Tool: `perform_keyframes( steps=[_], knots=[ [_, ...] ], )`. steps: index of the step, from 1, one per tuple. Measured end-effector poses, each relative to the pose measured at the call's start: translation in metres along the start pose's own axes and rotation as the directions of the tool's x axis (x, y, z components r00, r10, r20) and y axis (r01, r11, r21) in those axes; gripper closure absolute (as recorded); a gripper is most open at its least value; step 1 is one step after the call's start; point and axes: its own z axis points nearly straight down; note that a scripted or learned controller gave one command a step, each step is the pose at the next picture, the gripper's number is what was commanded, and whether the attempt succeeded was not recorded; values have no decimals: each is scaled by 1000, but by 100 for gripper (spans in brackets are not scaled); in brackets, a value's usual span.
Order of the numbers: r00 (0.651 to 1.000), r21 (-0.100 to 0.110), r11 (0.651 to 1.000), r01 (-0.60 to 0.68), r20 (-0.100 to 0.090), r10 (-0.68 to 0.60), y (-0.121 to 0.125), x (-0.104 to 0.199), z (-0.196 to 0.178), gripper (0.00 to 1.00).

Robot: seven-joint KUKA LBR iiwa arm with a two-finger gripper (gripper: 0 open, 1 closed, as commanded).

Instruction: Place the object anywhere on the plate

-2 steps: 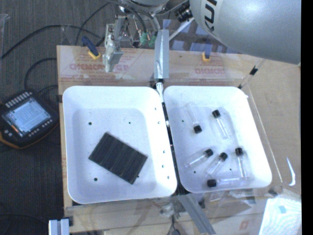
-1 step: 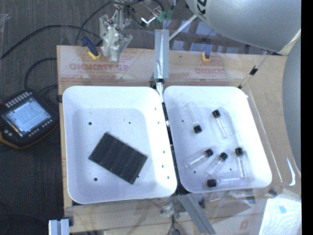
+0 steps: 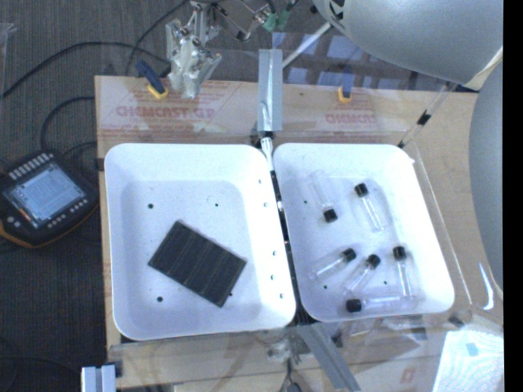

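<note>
My two-finger gripper hangs at the far side of the scene, beyond the far rim of the left shallow white bin and over the clear sheet that covers the bench there. From this slanted view I cannot tell how it is set, wide or narrow, and nothing shows in it. My big grey arm fills the far right corner, above the right shallow white bin.

The dark grey ribbed rectangular plate lies flat on the floor of the left bin, turned at an angle, a little toward the near side of the middle. Nothing rests on it. A few small dark specks dot the bin floor around it, well apart from it.

The task's things are all in the right bin: six small clear glass vials with black caps, lying on their sides. One vial lies toward the far left of that bin, its cap pointing near. Another vial lies just to its right. A third vial lies near the middle, with a fourth vial beside it and a fifth vial to the right. The sixth vial lies along the near wall; its glass body is faint against the white, so I judge its outline only roughly.

A black handheld control pad with a grey screen sits on the dark floor at the left, well apart from the bins.
</note>
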Motion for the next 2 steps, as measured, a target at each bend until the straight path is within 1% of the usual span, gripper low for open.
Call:
perform_keyframes(
  steps=[2],
  knots=[
    [1000, -10, 1000, -7, 7, 7, -3, -3, -14, 100]
  ],
)
